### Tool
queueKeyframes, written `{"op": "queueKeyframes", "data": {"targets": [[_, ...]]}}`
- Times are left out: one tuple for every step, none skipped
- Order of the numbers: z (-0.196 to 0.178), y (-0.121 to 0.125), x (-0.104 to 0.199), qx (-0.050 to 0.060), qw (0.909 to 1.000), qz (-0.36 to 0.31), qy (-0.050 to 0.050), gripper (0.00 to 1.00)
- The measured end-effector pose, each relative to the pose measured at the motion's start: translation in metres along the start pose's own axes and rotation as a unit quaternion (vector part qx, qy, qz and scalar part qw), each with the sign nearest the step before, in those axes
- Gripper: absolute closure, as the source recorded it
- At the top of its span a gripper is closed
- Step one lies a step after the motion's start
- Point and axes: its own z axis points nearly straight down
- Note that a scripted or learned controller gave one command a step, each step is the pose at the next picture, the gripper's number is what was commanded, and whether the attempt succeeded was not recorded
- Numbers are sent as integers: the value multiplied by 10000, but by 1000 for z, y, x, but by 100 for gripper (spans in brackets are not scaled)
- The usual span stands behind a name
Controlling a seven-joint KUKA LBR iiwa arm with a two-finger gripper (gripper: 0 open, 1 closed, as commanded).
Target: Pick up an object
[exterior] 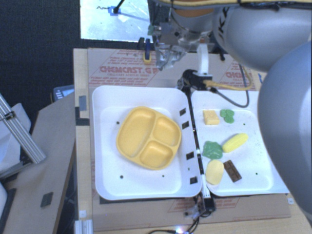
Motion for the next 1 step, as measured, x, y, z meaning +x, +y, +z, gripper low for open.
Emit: {"op": "queueKeyframes", "data": {"targets": [[30, 0, 21, 28, 10000, 30, -18, 100]]}}
